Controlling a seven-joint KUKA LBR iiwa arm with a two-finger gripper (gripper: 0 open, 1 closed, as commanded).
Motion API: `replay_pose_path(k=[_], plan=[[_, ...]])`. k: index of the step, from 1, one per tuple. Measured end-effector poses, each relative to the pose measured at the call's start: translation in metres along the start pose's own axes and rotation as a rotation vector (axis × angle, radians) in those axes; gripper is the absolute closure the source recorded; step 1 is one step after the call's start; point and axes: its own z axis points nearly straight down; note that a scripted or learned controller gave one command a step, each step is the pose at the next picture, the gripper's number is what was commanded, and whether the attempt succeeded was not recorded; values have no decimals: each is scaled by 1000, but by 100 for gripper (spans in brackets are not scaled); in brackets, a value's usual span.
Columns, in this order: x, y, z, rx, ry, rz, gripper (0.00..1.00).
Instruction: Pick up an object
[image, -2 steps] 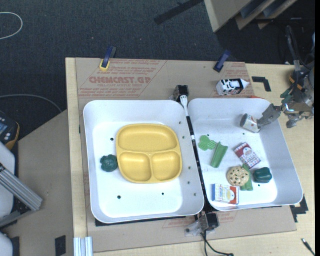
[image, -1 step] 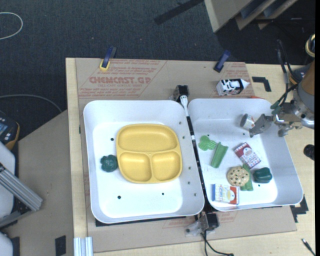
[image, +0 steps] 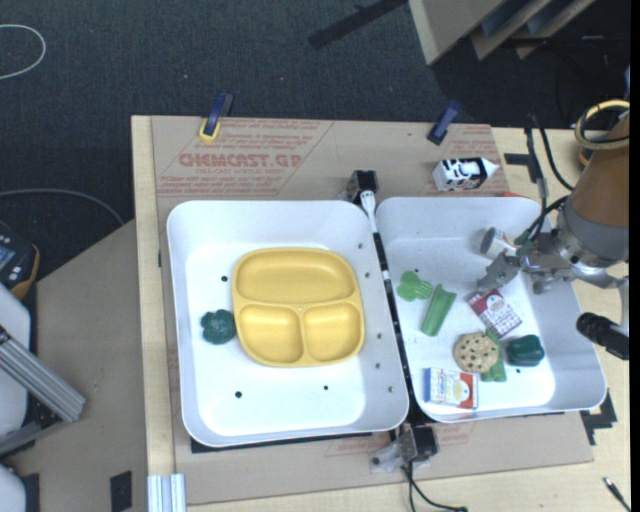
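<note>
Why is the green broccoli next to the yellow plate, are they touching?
Apart. The camera view shows a white strip of bin floor between the broccoli and the yellow plate.

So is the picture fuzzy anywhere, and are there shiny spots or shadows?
In the camera view, the yellow plate and cookie look sharp; the gripper is slightly soft; the white bins are bright without harsh glare; shadows under objects are faint.

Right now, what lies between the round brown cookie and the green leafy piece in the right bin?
In the camera view, a long green stick lies between the round brown cookie and the green leafy piece.
</note>
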Motion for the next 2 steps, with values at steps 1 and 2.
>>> replay_pose_path(k=[1, 2], plan=[[7, 7, 58, -2, 0, -1, 0], [7, 7, 71, -4, -1, 0, 0]])
